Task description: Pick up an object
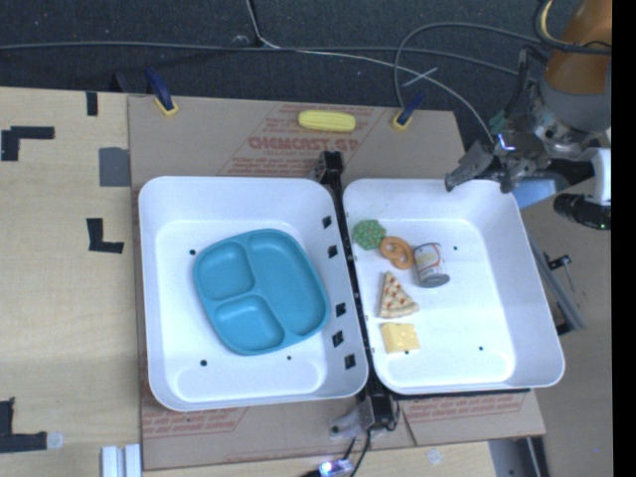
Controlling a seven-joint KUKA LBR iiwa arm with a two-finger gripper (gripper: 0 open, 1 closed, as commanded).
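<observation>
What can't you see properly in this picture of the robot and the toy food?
- Gripper: in the camera view it is small and dark, so whether it is open or shut cannot be told.
- Arm: cut off by the top right edge.
- Small can: label too small to read.
- Green piece: too blurry to name.
- Blue plate: what is beneath it is hidden.

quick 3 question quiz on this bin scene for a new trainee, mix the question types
1. True or false: the blue tray lies in the left bin.
2. Which item lies outside both bins? A) can B) yellow banana-shaped toy C) pizza slice
3. Fill in: the gripper hangs over the right bin's ____ right corner.

Key: 1 true; 2 B; 3 far.
</observation>
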